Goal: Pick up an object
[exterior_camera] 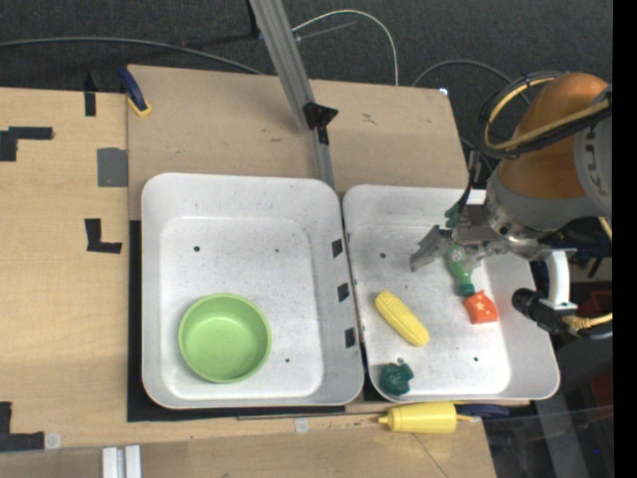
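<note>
— Orange and green, that's the carrot toy [474, 297] I'm looking at: it lies in the right bin [518, 371], toward its right side, orange end pointing down the picture.

— Has the gripper got it?

— I can't say so. The gripper [450, 252] hangs just above the carrot's green top, and from my seat the two seem to overlap. One dark finger [428, 250] juts out to the left, so the jaws look spread, with nothing I can see between them. The other finger is hard to make out against the wrist.

— What else is in there?

— A yellow corn cob [401, 318] lies near the middle of that bin, and a small dark green lump [396, 376] sits at its lower left corner; I can't tell what it is. A yellow bottle-like thing [423, 418] rests on the bench just below the bin. The left bin [239, 197] holds a green bowl [225, 338].

— Any writing?

— None I can read.
</note>
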